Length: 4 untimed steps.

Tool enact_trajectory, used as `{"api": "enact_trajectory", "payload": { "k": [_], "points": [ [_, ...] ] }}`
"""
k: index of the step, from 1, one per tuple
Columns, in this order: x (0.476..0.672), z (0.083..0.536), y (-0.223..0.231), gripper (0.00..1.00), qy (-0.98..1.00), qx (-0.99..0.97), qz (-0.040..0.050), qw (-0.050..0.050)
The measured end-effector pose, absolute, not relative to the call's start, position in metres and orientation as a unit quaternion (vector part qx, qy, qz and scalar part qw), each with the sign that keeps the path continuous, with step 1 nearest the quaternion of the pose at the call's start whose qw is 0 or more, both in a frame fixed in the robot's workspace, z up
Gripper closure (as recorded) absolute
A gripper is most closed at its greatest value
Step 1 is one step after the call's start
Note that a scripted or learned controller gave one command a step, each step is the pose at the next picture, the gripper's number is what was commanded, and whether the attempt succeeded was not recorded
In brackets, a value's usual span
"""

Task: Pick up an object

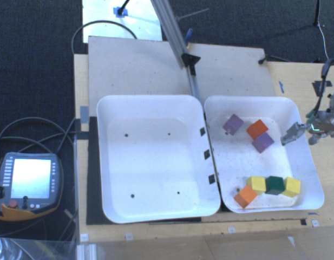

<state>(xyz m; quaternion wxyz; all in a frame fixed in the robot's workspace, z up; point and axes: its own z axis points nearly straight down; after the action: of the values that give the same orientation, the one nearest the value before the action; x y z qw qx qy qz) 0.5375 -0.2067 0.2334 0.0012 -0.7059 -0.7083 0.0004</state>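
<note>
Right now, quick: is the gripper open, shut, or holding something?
Gripper: at the right bin's right rim, nothing seen in it; open or shut cannot be told. The blocks lie loose in that bin.

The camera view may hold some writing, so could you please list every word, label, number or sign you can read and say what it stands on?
None can be read.
Teach pendant: its screen glows blank white; any key markings are too small to read.
Coloured blocks, such as the orange block in the right bin: plain faces.
Blue tape on the floor: no writing visible.
</note>
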Motion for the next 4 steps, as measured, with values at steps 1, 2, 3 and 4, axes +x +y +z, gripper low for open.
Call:
{"api": "enact_trajectory", "payload": {
  "k": [1, 2, 3, 4],
  "points": [
    [0.538, 0.236, -0.206, 0.00, -0.709, -0.706, -0.0005, -0.001],
    [0.538, 0.192, -0.200, 0.00, -0.708, -0.706, 0.0002, 0.001],
    [0.547, 0.146, -0.196, 0.00, -0.709, -0.706, 0.0002, 0.001],
    [0.547, 0.094, -0.195, 0.00, -0.708, -0.706, 0.0004, 0.001]
  ]
}}
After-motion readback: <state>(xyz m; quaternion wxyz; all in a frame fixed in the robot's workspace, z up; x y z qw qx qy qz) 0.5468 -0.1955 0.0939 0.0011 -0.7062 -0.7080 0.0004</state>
